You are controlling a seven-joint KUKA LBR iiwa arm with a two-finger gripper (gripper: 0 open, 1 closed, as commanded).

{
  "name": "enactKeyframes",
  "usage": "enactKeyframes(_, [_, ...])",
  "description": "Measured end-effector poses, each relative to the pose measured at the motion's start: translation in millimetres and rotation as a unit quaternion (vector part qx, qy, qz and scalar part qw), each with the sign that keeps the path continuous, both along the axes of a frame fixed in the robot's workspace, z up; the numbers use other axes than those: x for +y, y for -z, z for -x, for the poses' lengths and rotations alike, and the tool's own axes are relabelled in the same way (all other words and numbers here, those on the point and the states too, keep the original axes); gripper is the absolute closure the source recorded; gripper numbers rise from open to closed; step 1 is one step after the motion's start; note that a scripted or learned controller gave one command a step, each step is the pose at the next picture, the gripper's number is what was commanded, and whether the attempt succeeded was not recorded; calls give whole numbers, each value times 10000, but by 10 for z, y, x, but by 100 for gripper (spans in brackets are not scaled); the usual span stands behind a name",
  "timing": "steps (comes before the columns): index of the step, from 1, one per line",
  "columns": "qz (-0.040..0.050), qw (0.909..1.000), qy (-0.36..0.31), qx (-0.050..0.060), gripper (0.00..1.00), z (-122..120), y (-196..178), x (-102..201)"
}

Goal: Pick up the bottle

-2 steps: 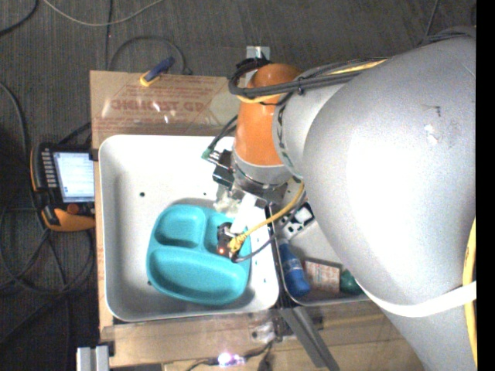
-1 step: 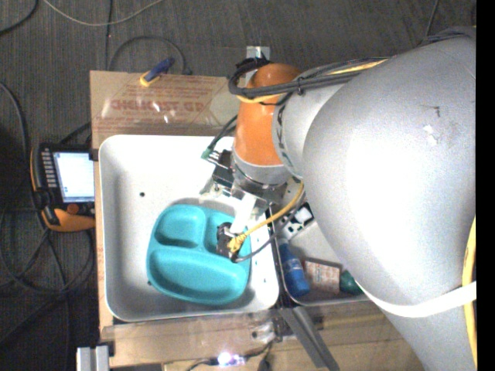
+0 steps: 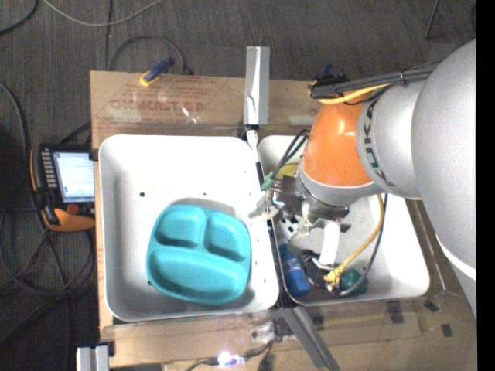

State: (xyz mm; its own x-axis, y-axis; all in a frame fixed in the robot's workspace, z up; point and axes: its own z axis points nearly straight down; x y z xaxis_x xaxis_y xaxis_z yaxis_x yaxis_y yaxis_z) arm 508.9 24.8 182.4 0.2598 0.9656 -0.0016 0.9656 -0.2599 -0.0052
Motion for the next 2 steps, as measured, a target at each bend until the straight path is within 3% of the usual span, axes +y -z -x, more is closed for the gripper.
enactKeyframes(1, [1, 9980, 636, 1, 0, 259, 2, -62])
enactKeyframes(2, [23, 9687, 2484, 11, 0, 270, 8, 466])
